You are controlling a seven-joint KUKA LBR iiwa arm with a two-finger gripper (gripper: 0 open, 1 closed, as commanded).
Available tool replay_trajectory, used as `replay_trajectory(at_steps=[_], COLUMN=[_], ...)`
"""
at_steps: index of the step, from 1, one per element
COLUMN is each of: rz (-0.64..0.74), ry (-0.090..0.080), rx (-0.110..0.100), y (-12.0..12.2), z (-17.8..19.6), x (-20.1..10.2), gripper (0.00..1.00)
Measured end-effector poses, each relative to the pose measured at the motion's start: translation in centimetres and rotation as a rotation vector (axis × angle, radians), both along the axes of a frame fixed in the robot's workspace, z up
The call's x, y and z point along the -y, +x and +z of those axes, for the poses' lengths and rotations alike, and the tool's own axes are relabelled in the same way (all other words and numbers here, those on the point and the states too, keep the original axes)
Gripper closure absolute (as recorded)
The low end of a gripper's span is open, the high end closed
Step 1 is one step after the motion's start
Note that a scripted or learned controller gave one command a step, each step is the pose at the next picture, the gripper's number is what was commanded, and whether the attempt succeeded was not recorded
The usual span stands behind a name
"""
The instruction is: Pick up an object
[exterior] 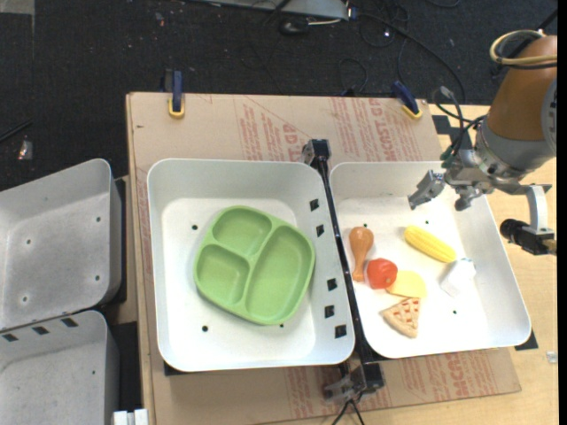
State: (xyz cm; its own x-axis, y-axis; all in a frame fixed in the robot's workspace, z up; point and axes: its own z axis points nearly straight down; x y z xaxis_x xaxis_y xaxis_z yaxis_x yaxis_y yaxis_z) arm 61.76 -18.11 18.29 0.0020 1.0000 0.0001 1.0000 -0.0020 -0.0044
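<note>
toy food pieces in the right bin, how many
6. Drumstick at left, tomato beside it, corn toward the back, cheese wedge mid-bin, pizza slice in front, white piece at right. None looks hidden.

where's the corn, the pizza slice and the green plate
corn (pixel 430 243), camera view, middle of the yellow cob
pizza slice (pixel 402 315), camera view, centre of the topping side
green plate (pixel 255 264), camera view, ridge between its compartments

Robotics lab: white bins (pixel 168 237) sitting on a clamped cardboard-topped bench (pixel 257 118), cables (pixel 416 42) trailing over dark carpet (pixel 71 51).
</note>
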Motion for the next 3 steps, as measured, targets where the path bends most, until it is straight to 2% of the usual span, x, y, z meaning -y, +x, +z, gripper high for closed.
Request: replay_trajectory(at_steps=[1, 2, 3], rz=[0.000, 0.001, 0.004], ry=[0.000, -0.001, -0.002], rx=[0.000, 0.006, 0.010], y=[-0.5, -0.3, -0.3], z=[-6.1, -4.6, -0.3], x=[0.7, 0.6, 0.5], gripper=[0.00, 1.00, 1.00])
